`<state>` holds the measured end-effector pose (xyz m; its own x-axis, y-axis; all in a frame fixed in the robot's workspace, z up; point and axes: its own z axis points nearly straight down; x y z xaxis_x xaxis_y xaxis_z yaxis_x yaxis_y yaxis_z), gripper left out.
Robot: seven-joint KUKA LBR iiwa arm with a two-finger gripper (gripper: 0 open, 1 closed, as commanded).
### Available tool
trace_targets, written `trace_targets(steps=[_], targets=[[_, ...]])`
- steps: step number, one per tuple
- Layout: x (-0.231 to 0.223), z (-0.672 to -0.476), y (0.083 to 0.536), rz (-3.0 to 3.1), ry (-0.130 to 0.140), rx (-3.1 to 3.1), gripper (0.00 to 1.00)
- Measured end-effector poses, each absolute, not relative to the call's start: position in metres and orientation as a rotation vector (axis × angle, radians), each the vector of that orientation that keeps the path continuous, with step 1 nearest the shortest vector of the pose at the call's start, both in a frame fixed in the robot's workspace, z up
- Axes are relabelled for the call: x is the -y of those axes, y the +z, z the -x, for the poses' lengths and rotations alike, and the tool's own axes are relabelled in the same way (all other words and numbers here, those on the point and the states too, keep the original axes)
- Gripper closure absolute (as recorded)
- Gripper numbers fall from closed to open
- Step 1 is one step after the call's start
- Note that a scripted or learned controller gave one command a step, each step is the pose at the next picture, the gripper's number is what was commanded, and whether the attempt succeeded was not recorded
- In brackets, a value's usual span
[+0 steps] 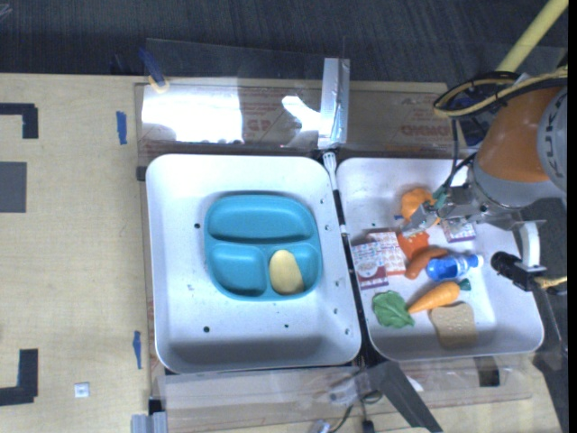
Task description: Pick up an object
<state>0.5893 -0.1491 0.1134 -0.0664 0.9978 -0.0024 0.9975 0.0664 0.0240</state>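
While the arm (518,142) is reached in from three o'clock, the gripper (425,216) is seen low over the right bin (523,332), at about eleven o'clock within that bin. Whether it is spread or closed cannot be told, since its tip is lost against the clutter beneath it, and nothing can be said to be held.

Just at the tip an orange piece (415,200) is found, with a snack packet (380,254) at seven o'clock from it. Further toward six o'clock a blue bottle (451,266), a carrot (435,297), a green leaf (391,308) and a bread slice (453,323) are laid close together. In the left bin (180,332) a blue tray (257,224) is set, and a yellow egg (286,271) is lodged in its five o'clock compartment.

The step is judged to be the approach or the grasp itself on the orange piece. A firm closure on it is called for next, followed by a straight lift clear of its neighbours.
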Motion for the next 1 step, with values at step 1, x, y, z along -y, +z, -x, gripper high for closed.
trace_targets(steps=[1], targets=[[0.135, -0.6045, 0.0933, -2.03, 0.011, -2.374, 0.0]])
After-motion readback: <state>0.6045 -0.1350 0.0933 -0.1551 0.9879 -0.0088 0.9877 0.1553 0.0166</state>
